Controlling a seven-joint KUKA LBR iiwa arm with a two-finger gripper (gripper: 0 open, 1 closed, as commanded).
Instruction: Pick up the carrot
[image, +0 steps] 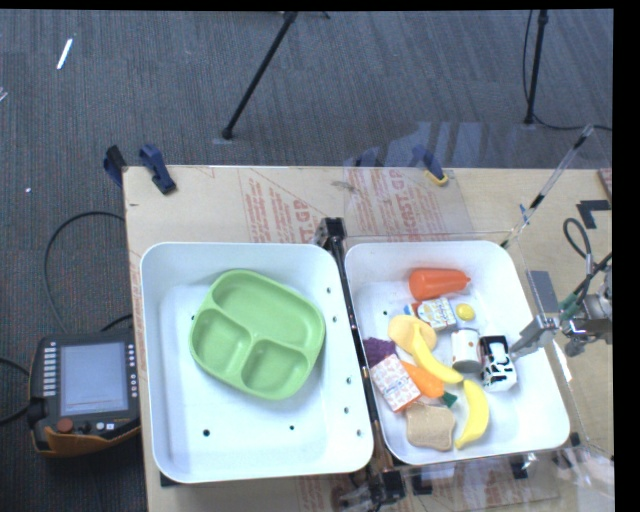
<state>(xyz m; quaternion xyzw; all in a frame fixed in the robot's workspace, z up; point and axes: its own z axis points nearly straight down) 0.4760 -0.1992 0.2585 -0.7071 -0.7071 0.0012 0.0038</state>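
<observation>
Hanging out by the right bin's (540, 300) outer rim, the gripper (585, 325) is too cut off at the view's edge for me to tell if it's open or closed. The small carrot (424, 378) lies well to its left and a bit nearer the camera, tucked partly under a banana (432, 352). Probably a cramped grab with neighbours pressed against it.

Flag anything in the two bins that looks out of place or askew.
Nothing looks spilled or damaged. The right bin is cluttered: the carrot lies wedged under the banana. The green plate sits skewed in the left bin.
</observation>
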